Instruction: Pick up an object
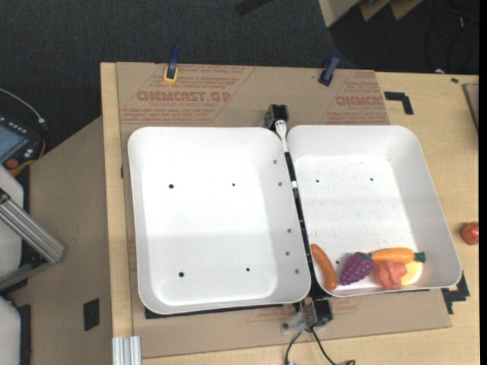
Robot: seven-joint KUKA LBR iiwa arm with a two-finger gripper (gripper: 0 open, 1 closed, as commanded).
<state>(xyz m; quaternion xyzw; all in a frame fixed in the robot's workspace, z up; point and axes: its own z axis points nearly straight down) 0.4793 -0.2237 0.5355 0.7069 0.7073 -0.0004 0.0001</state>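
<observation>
toys, lower right of frame: sausage (323, 267) lies steeply slanted, grapes (355, 268), carrot (396, 255) lies level (gripper state: cannot tell).

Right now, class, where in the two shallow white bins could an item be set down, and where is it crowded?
The left white bin has bare floor throughout. The right white bin is free across its far and middle floor. Its near edge is crowded: orange sausage, purple grapes, orange carrot, red piece.
</observation>
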